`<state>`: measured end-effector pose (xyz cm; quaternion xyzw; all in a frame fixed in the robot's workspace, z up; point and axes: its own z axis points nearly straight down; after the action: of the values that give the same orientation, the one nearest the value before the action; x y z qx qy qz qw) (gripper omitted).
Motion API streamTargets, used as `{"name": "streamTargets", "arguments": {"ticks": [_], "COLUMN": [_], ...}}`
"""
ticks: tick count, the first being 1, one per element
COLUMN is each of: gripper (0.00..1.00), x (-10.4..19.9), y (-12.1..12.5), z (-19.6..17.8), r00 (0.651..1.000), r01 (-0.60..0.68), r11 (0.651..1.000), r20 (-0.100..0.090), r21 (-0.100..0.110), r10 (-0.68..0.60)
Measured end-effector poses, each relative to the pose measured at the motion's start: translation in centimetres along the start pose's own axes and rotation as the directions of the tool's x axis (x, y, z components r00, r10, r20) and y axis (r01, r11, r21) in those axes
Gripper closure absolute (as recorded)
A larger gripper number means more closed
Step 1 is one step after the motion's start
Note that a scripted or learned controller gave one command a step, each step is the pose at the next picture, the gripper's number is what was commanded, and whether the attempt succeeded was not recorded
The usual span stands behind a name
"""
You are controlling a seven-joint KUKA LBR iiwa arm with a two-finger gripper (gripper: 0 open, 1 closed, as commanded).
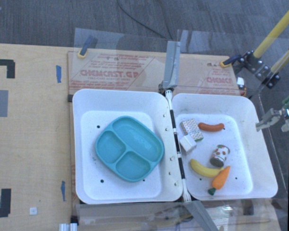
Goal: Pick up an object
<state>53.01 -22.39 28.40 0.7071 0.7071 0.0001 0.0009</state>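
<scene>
The right bin (248, 111) holds several small items. A red-orange sausage (211, 127) lies near its back, and beside it sit a patterned block (191, 129) and a white cube (187, 143). A yellow banana (204, 169) and an orange carrot (220, 178) lie near the front. A round spotted toy (219, 156) stands just above them. My gripper (275, 118) shows as a grey metal part at the view's right edge, beyond the right bin's right rim and apart from all the items.
The left bin (88, 106) holds a teal divided plate (129, 147). A grey divider post (172, 66) stands behind the seam between the bins. Yellow rods with a black clamp (262, 69) stand at the back right. Open wooden bench (25, 132) lies to the left.
</scene>
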Motion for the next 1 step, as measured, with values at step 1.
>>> {"name": "streamTargets", "arguments": {"ticks": [1], "gripper": [0.00], "x": [2.52], "y": [2.86], "z": [15.20], "r00": [0.980], "r01": [-0.199], "r11": [0.980], "r20": [-0.001], "r21": [0.003], "r10": [0.199]}}
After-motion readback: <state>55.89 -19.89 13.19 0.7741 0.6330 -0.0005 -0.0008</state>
